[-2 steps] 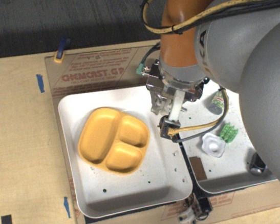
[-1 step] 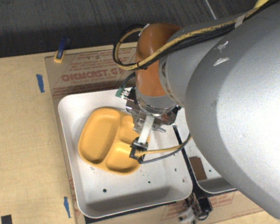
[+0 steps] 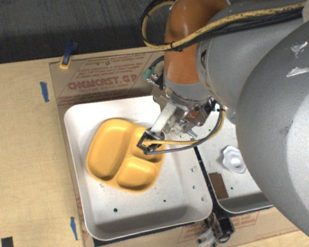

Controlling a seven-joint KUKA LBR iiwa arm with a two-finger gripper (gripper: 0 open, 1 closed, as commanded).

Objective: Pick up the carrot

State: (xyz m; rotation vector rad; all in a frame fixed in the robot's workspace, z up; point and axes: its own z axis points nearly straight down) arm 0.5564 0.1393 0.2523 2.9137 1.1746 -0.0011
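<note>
We see the grey arm reach in from the right, its orange band above the left bin [image 3: 93, 214]. The gripper [image 3: 185, 116] hangs low by the bin's right wall, just beside a lobed yellow dish [image 3: 116, 154]. We cannot tell whether it is open or closed, nor where the carrot lies.

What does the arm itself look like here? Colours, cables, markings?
Smooth, rounded grey arm links, a glossy orange band above the wrist, and a yellow-and-black cable bundle running along the arm and looping round the band. No markings legible.
</note>
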